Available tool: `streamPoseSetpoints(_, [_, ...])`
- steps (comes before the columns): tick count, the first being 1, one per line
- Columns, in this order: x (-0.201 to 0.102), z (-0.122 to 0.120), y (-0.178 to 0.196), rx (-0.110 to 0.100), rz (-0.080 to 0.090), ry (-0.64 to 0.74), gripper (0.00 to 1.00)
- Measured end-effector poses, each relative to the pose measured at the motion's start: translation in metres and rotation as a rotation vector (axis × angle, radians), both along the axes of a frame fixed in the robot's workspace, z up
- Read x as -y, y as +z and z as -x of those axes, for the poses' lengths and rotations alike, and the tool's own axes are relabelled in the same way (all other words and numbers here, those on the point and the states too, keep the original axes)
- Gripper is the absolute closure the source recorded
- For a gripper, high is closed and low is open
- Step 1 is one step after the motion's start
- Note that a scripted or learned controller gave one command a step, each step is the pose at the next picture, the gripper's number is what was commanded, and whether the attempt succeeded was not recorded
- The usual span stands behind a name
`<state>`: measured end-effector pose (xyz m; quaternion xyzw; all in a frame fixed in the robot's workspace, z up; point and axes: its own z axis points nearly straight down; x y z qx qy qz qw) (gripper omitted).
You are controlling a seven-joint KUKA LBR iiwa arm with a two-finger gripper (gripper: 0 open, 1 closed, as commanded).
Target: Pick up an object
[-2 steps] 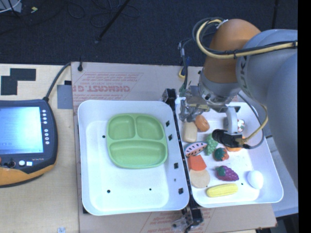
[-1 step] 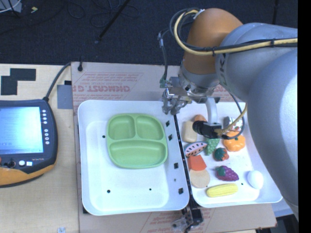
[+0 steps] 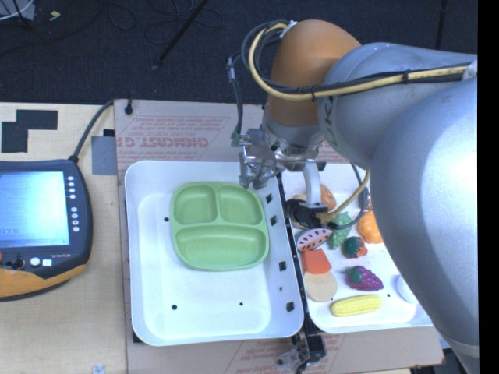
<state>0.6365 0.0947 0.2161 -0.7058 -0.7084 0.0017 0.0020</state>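
Two white bins (image 3: 148,287), one green divided plate (image 3: 219,226), roughly eight toy foods (image 3: 355,305), one teach pendant (image 3: 39,224).

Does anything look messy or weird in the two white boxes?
Nothing looks broken or spilled. The green plate lies flat in the left bin. The toy foods, like the corn and grapes, are crowded together in the right bin, just jumbled.

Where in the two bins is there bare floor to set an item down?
Left bin: bare floor in front of and left of the green divided plate. Right bin: crowded with toy food, including the corn and grapes, under the arm.
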Motion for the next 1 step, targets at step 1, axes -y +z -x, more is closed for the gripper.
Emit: streamPoseSetpoints(1, [0.0021,-0.0008,0.0224,0.004,0.0,-0.002,1.0])
